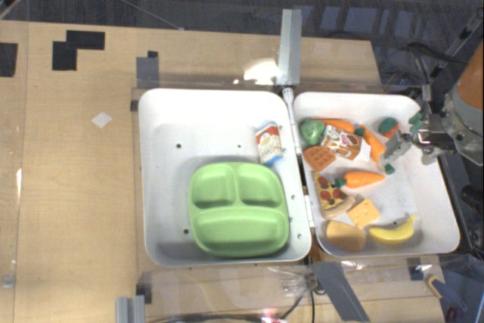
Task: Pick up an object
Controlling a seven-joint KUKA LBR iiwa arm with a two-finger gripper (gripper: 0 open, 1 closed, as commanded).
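Observation:
The right bin point(446, 197) holds several toy foods: a green pepper point(310, 131), a printed snack packet point(342, 141), a waffle point(319, 158), an orange carrot point(364, 179), a pizza slice point(331, 193), a cheese wedge point(364, 212), a banana point(393, 231) and a bread piece point(345, 235). My gripper point(411, 151) hangs over the bin's right side, just right of a second carrot point(376, 147) and below a small red and green piece point(388, 125). Its fingers stand apart, open, with only white bin floor between them.
The left bin point(170, 128) holds a green divided plate point(239, 208) and a small carton point(269, 144) near its right wall. A metal post point(290, 45) stands behind the divider between the bins. Bare wooden bench lies to the left.

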